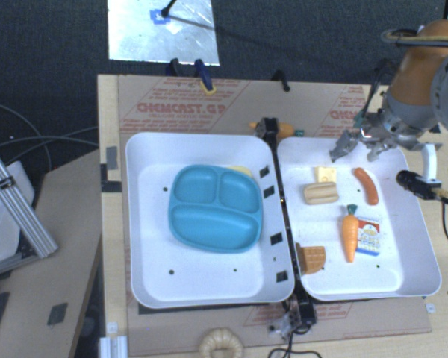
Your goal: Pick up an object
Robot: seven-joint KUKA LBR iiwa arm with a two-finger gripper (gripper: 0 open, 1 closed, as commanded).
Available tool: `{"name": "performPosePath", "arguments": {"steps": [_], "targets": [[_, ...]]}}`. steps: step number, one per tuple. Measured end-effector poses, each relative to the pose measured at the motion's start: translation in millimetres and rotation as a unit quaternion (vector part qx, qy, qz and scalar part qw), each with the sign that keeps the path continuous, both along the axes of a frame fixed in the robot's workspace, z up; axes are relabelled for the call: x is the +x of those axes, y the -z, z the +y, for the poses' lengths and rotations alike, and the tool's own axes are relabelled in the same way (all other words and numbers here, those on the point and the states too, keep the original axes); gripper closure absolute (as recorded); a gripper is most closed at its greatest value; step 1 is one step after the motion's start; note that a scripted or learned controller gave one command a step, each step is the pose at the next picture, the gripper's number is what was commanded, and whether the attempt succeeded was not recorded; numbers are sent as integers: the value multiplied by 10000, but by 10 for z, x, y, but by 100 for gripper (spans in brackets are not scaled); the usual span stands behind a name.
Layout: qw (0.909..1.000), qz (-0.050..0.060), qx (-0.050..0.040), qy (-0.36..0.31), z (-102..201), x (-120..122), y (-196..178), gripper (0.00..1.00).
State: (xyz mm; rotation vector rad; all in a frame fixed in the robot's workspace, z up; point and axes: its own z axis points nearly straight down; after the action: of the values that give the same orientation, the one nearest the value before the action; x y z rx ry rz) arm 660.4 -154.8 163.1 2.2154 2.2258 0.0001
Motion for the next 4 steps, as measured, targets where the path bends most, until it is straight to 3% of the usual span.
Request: {"name": "performPosePath", "arguments": {"steps": [1, 2, 3, 4], "targets": [[10000, 18, 5, 10, 5, -45, 619, 0], [10000, -29, 1, 1, 7, -14, 738, 0], [10000, -43, 6, -10, 11, 1, 610, 100], [10000, -38, -6, -4, -24, 114, 20, 100]]}}
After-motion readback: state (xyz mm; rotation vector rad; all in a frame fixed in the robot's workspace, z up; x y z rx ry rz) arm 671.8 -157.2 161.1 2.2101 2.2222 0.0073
